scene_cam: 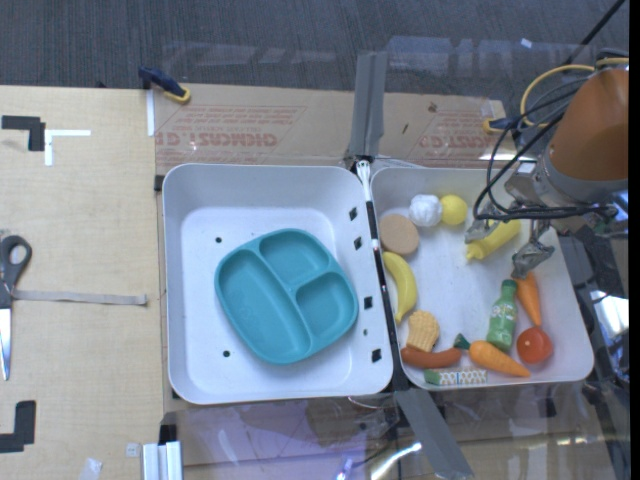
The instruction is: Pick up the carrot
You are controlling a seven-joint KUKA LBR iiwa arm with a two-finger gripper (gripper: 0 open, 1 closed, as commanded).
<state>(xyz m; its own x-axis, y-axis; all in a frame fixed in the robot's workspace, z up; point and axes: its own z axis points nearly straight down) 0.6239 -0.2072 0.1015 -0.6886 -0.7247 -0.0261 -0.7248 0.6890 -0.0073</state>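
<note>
- one fixed overhead camera, angled down at a slant, mid distance
- both shallow white plastic bins (180,298) fully in frame
- grey-and-orange arm (590,128) enters from right

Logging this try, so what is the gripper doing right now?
Gripper: cannot be told, hanging over the right bin just above a carrot, nothing visibly held.

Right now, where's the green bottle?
In the camera view, the green bottle lies in the right bin, toward its right side, between a carrot and the tomato.
</note>
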